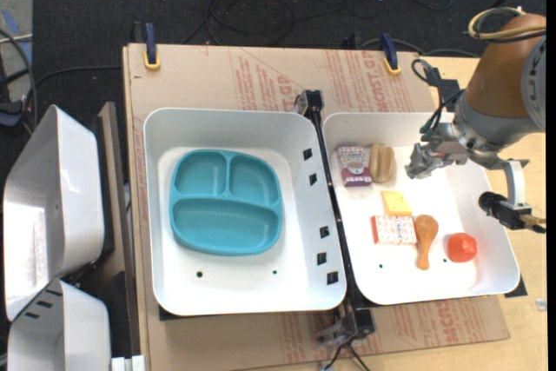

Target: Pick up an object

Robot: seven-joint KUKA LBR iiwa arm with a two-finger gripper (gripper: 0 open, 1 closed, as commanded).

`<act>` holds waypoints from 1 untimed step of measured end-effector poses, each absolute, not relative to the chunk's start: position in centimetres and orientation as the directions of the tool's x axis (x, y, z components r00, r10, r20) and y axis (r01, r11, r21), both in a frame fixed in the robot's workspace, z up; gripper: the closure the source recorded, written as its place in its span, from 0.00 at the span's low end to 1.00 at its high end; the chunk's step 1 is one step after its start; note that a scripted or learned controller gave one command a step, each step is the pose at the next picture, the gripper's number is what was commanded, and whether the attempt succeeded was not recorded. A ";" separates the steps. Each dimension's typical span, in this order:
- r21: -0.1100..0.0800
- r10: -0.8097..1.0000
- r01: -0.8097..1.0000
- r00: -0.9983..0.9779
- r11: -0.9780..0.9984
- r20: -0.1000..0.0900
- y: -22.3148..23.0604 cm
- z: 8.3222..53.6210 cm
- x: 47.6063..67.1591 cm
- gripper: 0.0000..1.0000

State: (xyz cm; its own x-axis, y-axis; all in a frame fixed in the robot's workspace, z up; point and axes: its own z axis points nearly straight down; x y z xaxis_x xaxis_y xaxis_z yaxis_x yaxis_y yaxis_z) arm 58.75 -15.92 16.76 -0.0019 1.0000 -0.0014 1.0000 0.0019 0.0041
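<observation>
In the right bin (486, 274) lie several small objects: a purple and white carton (354, 165), a tan bread roll (381, 162), a yellow block (396, 203), a red and white packet (394, 229), a wooden spoon-shaped piece (425, 239) and a red tomato (461, 248). My gripper (423, 161) hangs over the upper part of this bin, just right of the bread roll and apart from it. I see nothing between its fingers.
The left bin (165, 213) holds a teal divided plate (227, 201). A black divider (326, 187) runs between the bins. Clamps (152, 48) sit at the board's back edge. White containers (48, 204) stand at far left.
</observation>
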 end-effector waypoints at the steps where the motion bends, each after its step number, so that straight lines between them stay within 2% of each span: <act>1: 0.005 1.000 1.000 -0.003 0.003 -0.002 -15.9 21.8 58.9 1.00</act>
